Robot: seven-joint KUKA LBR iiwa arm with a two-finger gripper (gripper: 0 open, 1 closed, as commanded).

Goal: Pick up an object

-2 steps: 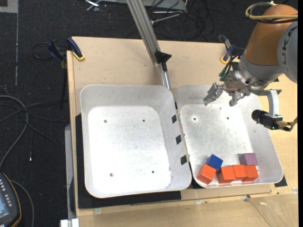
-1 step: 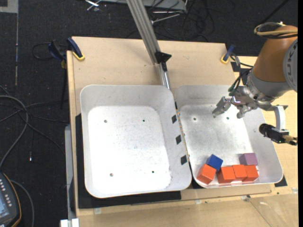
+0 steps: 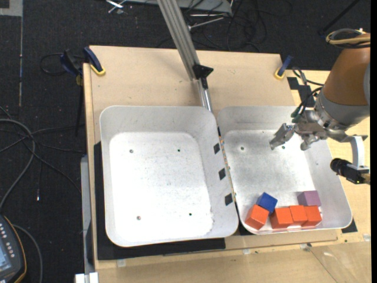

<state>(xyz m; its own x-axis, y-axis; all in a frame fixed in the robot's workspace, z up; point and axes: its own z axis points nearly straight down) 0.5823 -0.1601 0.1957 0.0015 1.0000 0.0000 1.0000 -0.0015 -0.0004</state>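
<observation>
Orange blocks (image 3: 290, 216) crowd right bin (image 3: 253, 143) corner; light, rigid, best gripped across flat sides. End effector (image 3: 293, 137) spread open, empty.

From my station I saw the two bins sitting side by side on the counter (image 3: 153, 81), the left bin (image 3: 118, 158) touching the right bin (image 3: 247, 128) along their shared edge. All the blocks lay in the right bin, bunched against its near wall: one block (image 3: 257, 216) at the left end, another (image 3: 267, 202) just behind it, a row of blocks (image 3: 297, 216) to their right, and one more block (image 3: 309, 198) behind that row. The end effector (image 3: 293, 137) hung over the far right part of the same bin, well apart from the blocks.
</observation>
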